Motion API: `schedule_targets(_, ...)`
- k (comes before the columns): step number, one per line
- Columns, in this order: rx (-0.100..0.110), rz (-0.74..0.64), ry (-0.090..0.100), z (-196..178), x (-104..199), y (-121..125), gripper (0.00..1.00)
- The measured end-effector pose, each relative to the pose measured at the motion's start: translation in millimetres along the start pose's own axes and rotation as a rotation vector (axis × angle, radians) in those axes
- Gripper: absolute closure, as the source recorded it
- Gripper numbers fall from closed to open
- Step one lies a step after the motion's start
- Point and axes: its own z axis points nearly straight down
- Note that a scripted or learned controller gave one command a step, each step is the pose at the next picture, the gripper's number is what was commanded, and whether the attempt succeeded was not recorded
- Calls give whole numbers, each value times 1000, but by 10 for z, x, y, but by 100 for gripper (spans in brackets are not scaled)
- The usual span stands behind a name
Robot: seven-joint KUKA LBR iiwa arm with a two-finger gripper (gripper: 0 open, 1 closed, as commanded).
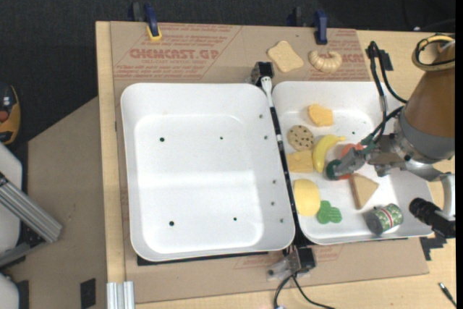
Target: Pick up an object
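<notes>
My gripper (340, 164) hangs low in the middle of the right bin (362, 101), reaching in from the right. Its tip sits right beside the yellow banana (325, 150) and touches or nearly touches it. Around it lie a cookie (299, 137), an orange-yellow chunk (320, 115), a pale cheese slab (301, 161), a yellow lemon-like piece (307, 197), a green broccoli piece (329, 213), a tan wedge (364, 191) and a small can (384, 219). Nothing shows plainly between the fingers.
The left bin (199, 170) lies beside the right one. A slice of bread (284, 56) and a pale ring-shaped pastry (325, 60) rest on the cardboard behind the bins. Black cables (382, 83) run over the right bin's back corner.
</notes>
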Motion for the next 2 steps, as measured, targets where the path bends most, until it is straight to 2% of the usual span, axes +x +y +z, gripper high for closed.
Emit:
schedule_targets(1,4,0,1,1068,-77,323,0)
schedule_targets(2,-9,-7,-1,1016,176,1423,0)
